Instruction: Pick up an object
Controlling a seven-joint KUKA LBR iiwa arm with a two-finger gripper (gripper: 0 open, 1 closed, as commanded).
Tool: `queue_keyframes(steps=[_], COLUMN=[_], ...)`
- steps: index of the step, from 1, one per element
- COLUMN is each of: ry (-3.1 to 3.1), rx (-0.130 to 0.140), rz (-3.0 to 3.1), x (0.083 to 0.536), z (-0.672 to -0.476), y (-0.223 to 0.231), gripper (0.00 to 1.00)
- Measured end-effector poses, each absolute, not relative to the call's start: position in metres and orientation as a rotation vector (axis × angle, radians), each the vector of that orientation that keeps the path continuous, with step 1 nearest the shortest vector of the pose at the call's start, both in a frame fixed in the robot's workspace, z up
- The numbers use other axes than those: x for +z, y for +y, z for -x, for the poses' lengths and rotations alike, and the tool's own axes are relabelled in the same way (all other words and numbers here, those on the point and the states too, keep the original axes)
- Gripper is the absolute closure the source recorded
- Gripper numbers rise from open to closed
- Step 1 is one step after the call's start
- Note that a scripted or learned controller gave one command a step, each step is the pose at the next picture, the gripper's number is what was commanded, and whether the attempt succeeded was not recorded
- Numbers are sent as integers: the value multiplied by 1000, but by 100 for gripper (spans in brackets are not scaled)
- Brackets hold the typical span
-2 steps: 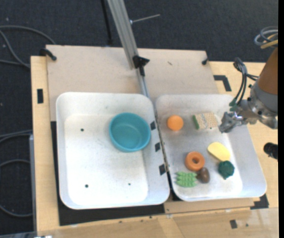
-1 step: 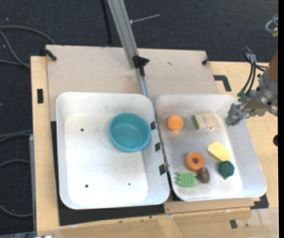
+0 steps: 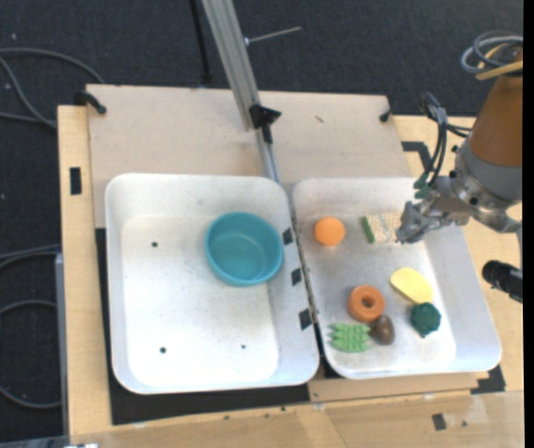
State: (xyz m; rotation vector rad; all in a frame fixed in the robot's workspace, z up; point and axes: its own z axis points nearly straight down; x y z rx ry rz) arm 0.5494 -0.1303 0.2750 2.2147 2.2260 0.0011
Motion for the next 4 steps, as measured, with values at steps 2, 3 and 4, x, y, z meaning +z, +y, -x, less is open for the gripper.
queue_keyframes(steps=[2,3,4], ry=[2227,2232,2232], rx=[-1,1,3], rz=[-2216,-2215,-2212], x=[255,257,256], z=[-565,-560,-562], y=[-37,10,72], gripper=[100,100,100])
